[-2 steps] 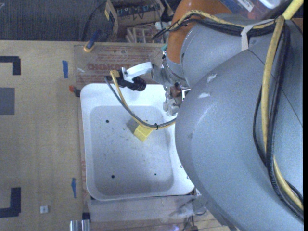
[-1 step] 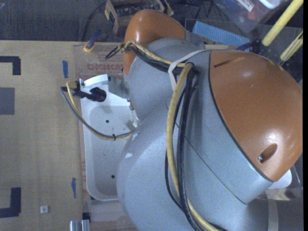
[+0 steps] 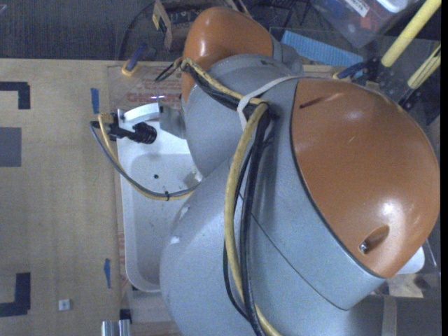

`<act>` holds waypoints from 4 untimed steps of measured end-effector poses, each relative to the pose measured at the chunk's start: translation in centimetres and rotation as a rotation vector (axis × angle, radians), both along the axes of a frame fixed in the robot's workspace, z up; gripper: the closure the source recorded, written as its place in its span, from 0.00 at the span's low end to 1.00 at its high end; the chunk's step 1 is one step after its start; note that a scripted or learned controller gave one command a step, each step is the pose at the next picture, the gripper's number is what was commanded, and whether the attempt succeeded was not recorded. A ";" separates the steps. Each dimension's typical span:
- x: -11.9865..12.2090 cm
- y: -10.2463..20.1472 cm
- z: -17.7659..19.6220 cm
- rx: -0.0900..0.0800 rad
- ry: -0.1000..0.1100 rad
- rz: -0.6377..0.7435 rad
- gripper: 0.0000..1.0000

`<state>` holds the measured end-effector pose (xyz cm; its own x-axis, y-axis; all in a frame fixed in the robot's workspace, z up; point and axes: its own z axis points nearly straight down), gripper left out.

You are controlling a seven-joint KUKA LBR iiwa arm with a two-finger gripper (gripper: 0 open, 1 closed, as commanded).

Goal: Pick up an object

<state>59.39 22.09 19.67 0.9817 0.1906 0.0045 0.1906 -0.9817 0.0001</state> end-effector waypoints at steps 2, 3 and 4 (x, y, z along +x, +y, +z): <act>0.7 0.1 9.8 -0.001 0.002 0.005 0.00; -8.2 0.4 22.4 -0.002 0.001 0.009 0.00; -8.0 0.1 23.4 -0.004 -0.002 0.000 1.00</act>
<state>51.40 22.15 43.05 0.9817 0.1905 0.0054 0.1904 -0.9817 0.0048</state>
